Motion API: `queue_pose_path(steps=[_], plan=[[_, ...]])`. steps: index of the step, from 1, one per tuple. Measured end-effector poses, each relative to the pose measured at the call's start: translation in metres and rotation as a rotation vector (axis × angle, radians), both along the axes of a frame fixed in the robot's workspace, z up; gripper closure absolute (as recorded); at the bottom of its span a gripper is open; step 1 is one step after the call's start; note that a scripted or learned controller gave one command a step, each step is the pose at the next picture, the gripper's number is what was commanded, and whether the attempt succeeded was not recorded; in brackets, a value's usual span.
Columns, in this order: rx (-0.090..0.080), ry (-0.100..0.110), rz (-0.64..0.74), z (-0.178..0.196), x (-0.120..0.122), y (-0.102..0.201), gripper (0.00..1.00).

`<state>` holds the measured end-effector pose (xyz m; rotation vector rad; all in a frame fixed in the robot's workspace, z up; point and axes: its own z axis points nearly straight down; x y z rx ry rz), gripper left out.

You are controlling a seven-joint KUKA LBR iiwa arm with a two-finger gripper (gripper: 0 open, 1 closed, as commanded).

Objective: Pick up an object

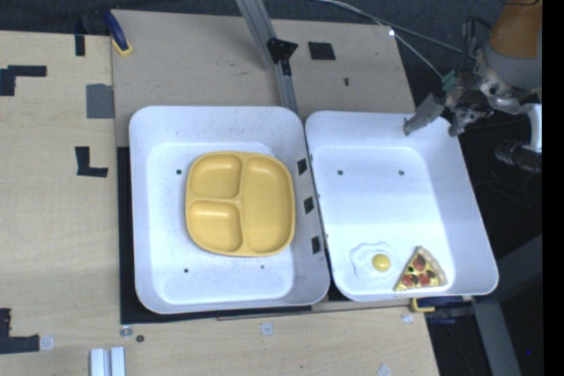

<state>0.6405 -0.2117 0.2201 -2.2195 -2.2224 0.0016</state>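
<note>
Claw point(438, 120) spread, gripping nothing, above right bin's point(458, 180) upper rim; fried egg point(374, 261) beside pizza slice point(422, 270) inside; yellow divided plate point(240, 203) in left bin point(159, 189).

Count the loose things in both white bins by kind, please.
Yellow plastic three-compartment plate: 1, left bin
Toy fried egg, white with yellow yolk: 1, right bin
Toy pizza slice with red toppings: 1, right bin
Total: 3

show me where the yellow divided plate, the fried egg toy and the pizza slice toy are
yellow divided plastic plate point(240, 203), camera view, centre ridge
white fried egg toy point(374, 261), camera view, beside yolk
triangular pizza slice toy point(421, 269), camera view, topping
</note>
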Motion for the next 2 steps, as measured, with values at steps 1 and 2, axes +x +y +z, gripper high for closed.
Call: queue_pose_path(steps=[1,2], plan=[[0.000,0.005,0.001,-0.064,0.003,0.003,0.00],[-0.001,0.004,0.001,-0.108,-0.002,0.005,0.00]])
